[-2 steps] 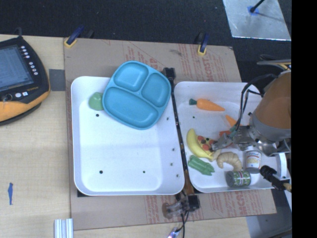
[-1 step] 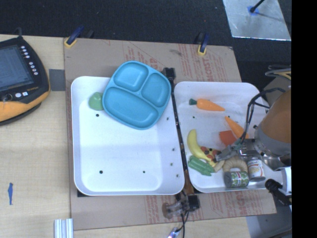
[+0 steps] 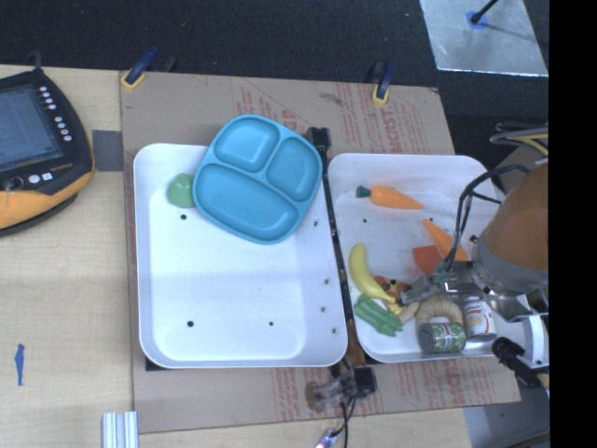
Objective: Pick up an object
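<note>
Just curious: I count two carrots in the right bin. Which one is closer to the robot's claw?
The lower carrot, lying slantwise just above the gripper. The other carrot, with its green top, lies farther up the bin.

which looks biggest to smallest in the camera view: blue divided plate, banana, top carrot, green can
1. blue divided plate, by far the largest
2. banana
3. top carrot and green can: they look too alike in size to rank

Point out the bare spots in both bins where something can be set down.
Left bin: wide bare floor below the blue divided plate, out to its walls. Right bin: a bare patch between the carrot and the banana. Its lower half is crowded around the gripper, green toy and can.
</note>
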